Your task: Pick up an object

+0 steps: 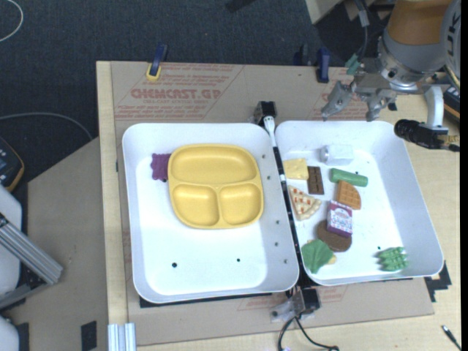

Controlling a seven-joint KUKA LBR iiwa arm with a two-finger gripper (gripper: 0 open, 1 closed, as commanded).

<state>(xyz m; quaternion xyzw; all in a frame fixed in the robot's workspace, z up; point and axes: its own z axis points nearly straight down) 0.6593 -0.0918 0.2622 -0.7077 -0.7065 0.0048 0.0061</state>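
Toy food pieces are lying loose in the right bin [409,168]: green cylinder [348,177] at centre, waffle [349,194] just at its 6 o'clock, purple packet [340,219] below that, pizza slice [304,202] at 9 o'clock, leafy green piece [393,259] sitting alone at 5 o'clock with open floor around it. Gripper [356,102] is hovering over the bin's 12 o'clock rim, fingers spread, gripping nothing. Left bin [146,225] is holding a yellow divided plate [216,185], a purple item [159,167] touching its 9 o'clock edge.
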